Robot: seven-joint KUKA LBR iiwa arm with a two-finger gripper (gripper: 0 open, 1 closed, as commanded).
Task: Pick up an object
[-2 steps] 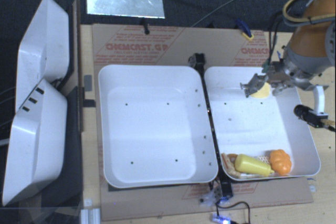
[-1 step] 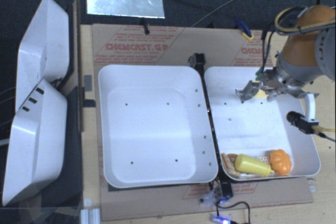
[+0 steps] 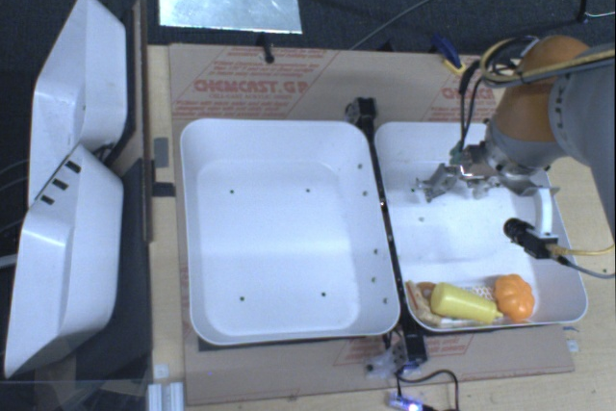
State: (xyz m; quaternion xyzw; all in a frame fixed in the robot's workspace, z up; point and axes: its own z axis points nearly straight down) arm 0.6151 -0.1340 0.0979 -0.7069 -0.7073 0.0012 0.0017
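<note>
Clearly the gripper (image 3: 438, 183) hangs over the upper middle of the right bin (image 3: 404, 140), its fingers spread wide with nothing between them. The objects lie well apart from it, bunched against that bin's lower wall at the lower right of the frame: a yellow bottle-shaped toy (image 3: 464, 301), an orange round item (image 3: 516, 296) beside it. That crowding leaves little side room; bare floor lies between gripper and pile.

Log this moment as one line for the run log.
gripper: over right bin, nothing held | yellow object, orange object: right bin's near edge
</note>
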